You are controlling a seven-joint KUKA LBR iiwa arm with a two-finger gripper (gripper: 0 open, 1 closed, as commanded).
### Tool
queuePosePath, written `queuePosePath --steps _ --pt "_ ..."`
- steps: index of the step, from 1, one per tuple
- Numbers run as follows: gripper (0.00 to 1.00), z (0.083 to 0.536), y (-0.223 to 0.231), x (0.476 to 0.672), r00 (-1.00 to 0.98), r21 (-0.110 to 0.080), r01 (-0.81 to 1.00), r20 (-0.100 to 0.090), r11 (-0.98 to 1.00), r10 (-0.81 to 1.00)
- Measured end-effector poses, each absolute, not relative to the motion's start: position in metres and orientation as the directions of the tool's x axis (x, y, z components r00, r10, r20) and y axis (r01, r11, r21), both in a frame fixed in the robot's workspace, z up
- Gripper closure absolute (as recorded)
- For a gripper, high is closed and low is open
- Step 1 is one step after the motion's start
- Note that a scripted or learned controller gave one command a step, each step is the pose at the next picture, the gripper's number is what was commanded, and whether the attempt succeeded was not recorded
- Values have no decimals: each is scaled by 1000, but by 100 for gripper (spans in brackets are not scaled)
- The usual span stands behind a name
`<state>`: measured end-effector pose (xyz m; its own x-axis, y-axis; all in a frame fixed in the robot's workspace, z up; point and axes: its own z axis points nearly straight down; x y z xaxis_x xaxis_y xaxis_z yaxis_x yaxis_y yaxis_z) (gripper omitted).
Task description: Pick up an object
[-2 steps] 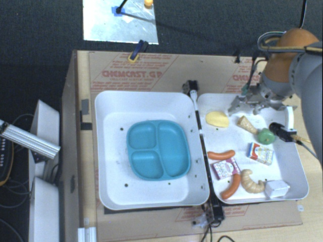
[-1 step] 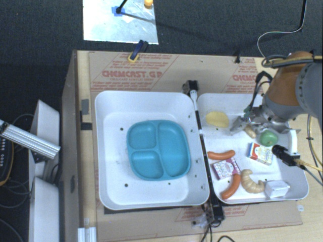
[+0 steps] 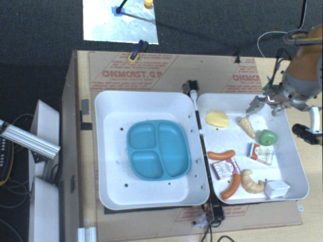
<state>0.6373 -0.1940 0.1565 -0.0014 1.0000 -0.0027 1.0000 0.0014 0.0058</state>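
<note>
— Two white bins sit on our bench (image 3: 151, 67): the left bin (image 3: 108, 110) holds a blue divided tray (image 3: 157, 149), and the right bin (image 3: 295, 170) holds the small items. We see the gripper (image 3: 266, 101) hanging over the right bin's far corner, its fingers apart with nothing between them.

— So where are the candidates?

— All on the near side of the gripper. Closest, just below it, lies a beige cone (image 3: 247, 126); beside that a green ball (image 3: 267, 136); off to the gripper's left a yellow piece (image 3: 217, 119). Well beyond those lie two sausages (image 3: 221, 155), a croissant (image 3: 251, 181) and small cartons (image 3: 260, 153).

— Risks?

— We judge the ball may roll away under a fingertip, and the cone sits touching it, so a descent could knock both. The bin wall close by leaves little room to come down.

— Surroundings?

— Dark carpet (image 3: 40, 44) and a shiny sheet (image 3: 118, 14) lie past the bench.
</note>
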Motion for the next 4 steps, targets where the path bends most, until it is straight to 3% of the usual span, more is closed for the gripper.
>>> queuePosePath --steps 1,2,3,4 --pt "0 101 -171 634 -3 0 1000 1 3 1000" --pt "0 85 -190 632 -2 2 1000 -2 2 1000" --pt "100 96 -190 633 -3 5 1000 -2 3 1000" --pt "100 150 -162 594 -2 3 1000 0 2 1000"
